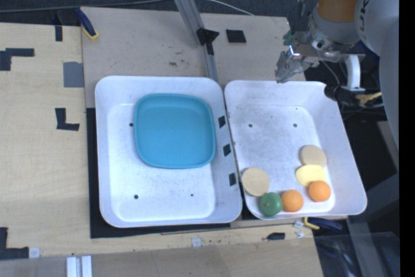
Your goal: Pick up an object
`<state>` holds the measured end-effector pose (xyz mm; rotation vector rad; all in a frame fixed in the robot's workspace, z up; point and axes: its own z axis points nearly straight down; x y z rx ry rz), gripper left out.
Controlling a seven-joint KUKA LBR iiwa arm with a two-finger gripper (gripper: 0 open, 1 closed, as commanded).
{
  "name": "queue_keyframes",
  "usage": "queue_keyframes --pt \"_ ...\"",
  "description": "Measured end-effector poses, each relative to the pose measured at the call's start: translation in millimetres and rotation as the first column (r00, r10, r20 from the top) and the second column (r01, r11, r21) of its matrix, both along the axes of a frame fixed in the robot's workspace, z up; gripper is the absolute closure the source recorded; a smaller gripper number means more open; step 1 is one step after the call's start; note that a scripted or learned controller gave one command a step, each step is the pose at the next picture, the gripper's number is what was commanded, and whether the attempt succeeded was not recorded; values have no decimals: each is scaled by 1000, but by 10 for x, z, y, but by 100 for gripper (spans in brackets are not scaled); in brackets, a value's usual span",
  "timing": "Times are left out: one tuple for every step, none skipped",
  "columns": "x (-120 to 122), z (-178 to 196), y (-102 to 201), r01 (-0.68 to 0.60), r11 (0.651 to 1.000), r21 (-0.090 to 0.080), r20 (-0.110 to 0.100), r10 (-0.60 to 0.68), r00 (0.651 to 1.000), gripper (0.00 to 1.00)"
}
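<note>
We saw the grey two-finger gripper (286, 71), jaws' state unclear, with the small round orange ball (292, 200) at six o'clock.

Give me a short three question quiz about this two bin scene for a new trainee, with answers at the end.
1. True or false: the blue plate lies in the left bin.
2. Which item sits nearest the right bin's front edge: A) green ball B) upper tan disc C) yellow piece?
3. Fill in: the pincer hangs over the right bin's ____ rim.

Key: 1 true. 2 A. 3 far.
</note>
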<state>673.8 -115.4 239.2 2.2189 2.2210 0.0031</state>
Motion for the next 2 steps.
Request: queue_keyframes --pt "6 474 0 1 1000 0 1 -1 1000 100" --pt "-302 424 446 -2 1000 1 -2 2 1000 100"
